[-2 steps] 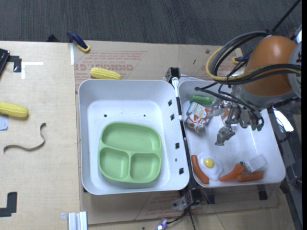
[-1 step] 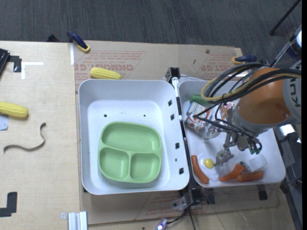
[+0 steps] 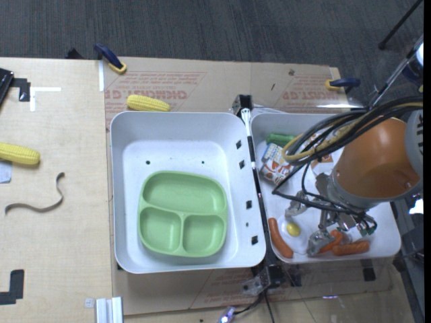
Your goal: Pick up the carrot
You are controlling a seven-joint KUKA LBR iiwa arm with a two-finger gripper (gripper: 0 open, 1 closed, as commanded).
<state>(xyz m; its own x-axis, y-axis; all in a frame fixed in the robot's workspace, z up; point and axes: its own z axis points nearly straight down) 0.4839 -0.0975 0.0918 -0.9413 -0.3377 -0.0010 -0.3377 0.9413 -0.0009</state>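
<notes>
Carrot (image 3: 350, 248), tapered and orange, lies beneath the metal gripper (image 3: 335, 236).

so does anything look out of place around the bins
Yes: two yellow corn cobs lie outside the white bins, one on the cardboard behind the left bin, one on the wooden bench far left beside a curled brown strip.

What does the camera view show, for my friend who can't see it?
A grey and orange robot arm reaches into the right white bin, its gripper low over a carrot near the front edge, beside a sausage and other small toy foods. The left white bin holds a green divided plate; two corn cobs lie outside the bins.
</notes>
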